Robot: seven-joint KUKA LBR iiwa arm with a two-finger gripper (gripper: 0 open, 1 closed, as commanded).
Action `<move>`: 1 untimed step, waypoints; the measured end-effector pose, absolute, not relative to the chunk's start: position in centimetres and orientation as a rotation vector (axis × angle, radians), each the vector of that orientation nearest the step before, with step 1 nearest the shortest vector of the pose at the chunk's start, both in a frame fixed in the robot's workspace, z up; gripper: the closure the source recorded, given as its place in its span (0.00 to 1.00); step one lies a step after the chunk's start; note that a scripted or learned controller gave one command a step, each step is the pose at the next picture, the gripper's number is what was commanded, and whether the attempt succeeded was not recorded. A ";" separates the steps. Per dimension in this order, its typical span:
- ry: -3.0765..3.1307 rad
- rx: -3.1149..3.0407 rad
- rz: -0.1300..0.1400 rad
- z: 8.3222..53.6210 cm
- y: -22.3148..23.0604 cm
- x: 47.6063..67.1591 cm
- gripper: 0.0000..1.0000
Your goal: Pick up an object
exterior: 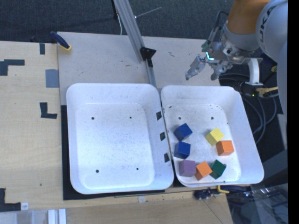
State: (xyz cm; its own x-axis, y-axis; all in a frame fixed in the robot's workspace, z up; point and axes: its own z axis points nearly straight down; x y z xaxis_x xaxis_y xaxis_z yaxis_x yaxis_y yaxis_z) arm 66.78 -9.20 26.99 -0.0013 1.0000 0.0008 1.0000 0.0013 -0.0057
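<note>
Several small cubes lie in the right bin [243, 120]: two blue ones [183, 131] [182, 149], a purple one [188, 167], an orange one [203, 170], a dark green one [217, 168], a yellow one [215, 136] and another orange one [225, 147]. My gripper [205, 72] hangs above the bench just behind the right bin's back rim, well apart from the cubes. Its two fingers [193, 71] are spread and open, with nothing between them.
The left bin [112, 90] stands beside the right one. A slanted metal bar [133, 27] runs from the top down to the bins' shared back corner. Black cables [261, 111] lie to the right of the right bin.
</note>
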 end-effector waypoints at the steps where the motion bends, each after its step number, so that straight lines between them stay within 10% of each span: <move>1: -2.224 -2.219 0.002 27.3 -9.2 66.8 0.00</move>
